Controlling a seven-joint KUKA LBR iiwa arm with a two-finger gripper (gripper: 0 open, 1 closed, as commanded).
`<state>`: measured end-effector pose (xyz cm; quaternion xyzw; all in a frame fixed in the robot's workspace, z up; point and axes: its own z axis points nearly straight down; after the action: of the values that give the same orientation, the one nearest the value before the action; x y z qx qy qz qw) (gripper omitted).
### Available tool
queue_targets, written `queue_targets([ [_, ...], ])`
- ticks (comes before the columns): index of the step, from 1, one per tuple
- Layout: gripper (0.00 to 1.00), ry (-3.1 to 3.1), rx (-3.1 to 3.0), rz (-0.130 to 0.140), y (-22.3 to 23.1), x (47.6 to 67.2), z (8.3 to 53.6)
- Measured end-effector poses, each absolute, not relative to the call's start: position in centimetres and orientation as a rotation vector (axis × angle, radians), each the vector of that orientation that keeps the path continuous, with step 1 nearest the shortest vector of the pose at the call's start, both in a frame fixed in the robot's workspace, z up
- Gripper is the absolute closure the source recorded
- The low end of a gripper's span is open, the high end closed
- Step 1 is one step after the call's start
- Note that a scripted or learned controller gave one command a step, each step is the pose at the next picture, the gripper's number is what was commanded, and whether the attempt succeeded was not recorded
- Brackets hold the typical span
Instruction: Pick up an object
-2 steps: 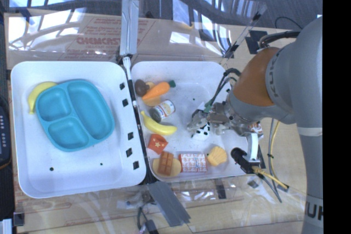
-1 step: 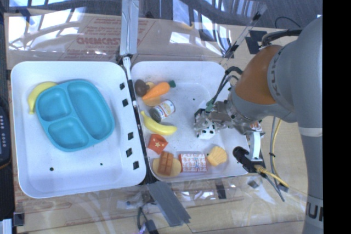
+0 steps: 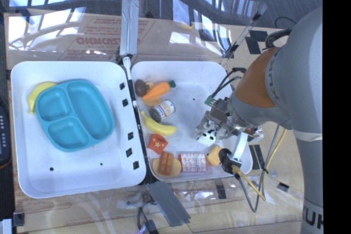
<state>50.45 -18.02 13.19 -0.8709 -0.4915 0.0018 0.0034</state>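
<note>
My gripper is low in the right bin, near its right side. Directly under and beside it lies a small black-and-white toy; whether the gripper touches it I cannot tell. An orange carrot, a small can, a yellow banana and a red box lie along the bin's left side. At the front edge sit a brown waffle-like piece, a red-and-white packet and a yellow lump.
The left bin holds a blue divided plate with a second yellow banana tucked under its far-left edge. The grey arm and its cables hang over the right bin's right rim.
</note>
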Motion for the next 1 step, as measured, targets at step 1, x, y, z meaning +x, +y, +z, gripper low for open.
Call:
queue_targets([
  [1,1.0,-2.259,-2.182,0.001,-14.23,49.92,19.21],
])
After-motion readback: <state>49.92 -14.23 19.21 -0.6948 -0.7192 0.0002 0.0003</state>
